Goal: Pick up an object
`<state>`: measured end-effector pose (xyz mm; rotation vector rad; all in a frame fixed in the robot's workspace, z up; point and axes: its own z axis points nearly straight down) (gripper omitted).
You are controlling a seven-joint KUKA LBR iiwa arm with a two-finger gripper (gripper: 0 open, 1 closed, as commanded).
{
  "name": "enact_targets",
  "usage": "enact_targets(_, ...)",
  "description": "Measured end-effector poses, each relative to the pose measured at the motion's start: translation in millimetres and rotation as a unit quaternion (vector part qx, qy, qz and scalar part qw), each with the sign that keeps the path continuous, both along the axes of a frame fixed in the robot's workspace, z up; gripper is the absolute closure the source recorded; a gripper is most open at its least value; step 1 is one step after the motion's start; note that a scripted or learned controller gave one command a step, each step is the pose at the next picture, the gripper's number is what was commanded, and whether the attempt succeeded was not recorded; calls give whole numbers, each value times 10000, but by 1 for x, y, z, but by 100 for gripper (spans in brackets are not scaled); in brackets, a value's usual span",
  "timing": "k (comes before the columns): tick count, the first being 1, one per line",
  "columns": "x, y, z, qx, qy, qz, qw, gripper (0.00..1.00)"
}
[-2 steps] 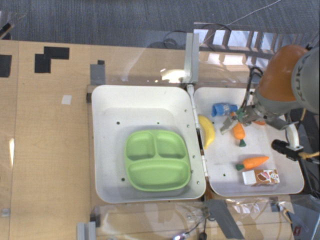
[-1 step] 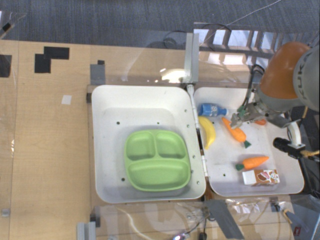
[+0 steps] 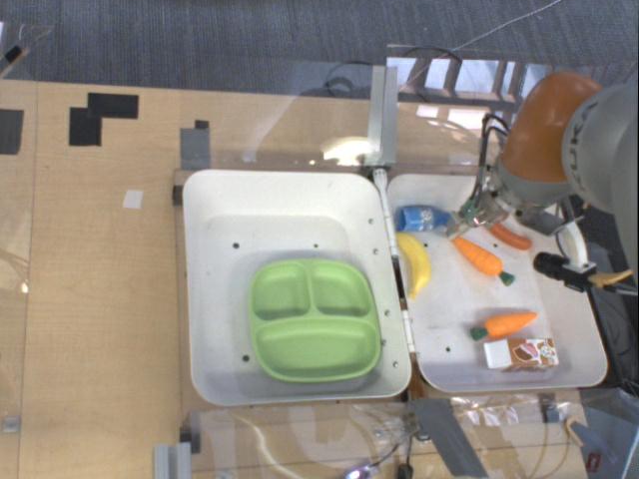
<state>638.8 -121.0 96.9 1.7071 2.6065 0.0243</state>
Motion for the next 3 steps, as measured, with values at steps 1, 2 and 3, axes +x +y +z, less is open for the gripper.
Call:
enact_targets(1, 28, 90, 121, 32, 125, -1287, 9916, 100)
enact_targets(2, 31, 50, 123, 0, 120, 203, 9997, 100)
enact_targets(3, 30, 49, 89, 20, 134, -826, 9965, 100)
